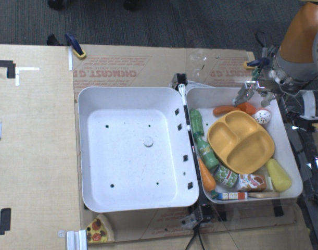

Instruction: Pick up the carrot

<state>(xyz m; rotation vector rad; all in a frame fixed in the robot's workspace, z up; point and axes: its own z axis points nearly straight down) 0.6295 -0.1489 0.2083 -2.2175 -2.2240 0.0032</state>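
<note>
Camera view puts your gripper [245, 95] over the right bin's [293, 155] far edge, too small to make out its state; the carrot [206, 175] lies at the bin's left wall, partly under the yellow plate [241, 141]; another orange piece [231, 109] peeks beyond the plate.

Red block lettering ran along the far edge of the flat brown cardboard sheet [128, 69] beneath the bins, seen upside down and too blurred to read surely. Print on the small packets in the right bin was illegible.
</note>
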